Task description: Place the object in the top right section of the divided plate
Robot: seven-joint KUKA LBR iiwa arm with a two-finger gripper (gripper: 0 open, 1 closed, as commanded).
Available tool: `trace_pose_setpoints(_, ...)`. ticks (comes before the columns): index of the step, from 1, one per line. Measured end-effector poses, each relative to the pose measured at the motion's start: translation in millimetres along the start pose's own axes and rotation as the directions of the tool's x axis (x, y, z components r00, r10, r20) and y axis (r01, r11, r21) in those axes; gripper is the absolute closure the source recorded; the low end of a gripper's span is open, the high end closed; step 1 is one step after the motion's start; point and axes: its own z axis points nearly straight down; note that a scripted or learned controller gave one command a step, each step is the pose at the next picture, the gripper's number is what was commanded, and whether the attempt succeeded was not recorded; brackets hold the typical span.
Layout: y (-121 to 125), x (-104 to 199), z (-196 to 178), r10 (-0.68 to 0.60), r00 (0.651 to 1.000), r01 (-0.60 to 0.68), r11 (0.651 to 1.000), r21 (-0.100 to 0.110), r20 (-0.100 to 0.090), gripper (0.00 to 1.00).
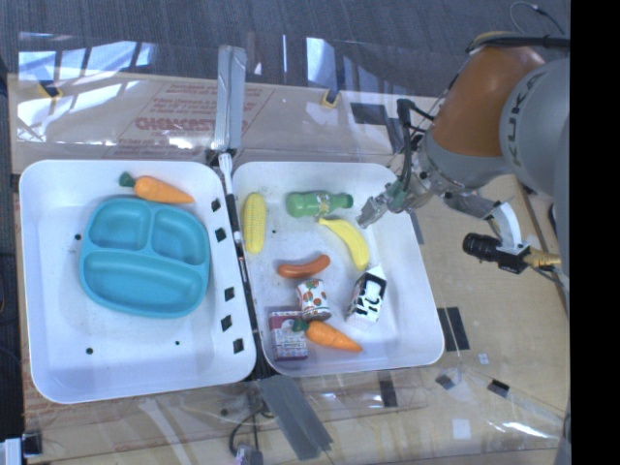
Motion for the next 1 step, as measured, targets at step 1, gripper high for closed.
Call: trace_pose_setpoints(1, 1.0, 0.3, -10.4, -0.005, 1.0, 0.005, 1.0, 0.0, 0.0, 1.0)
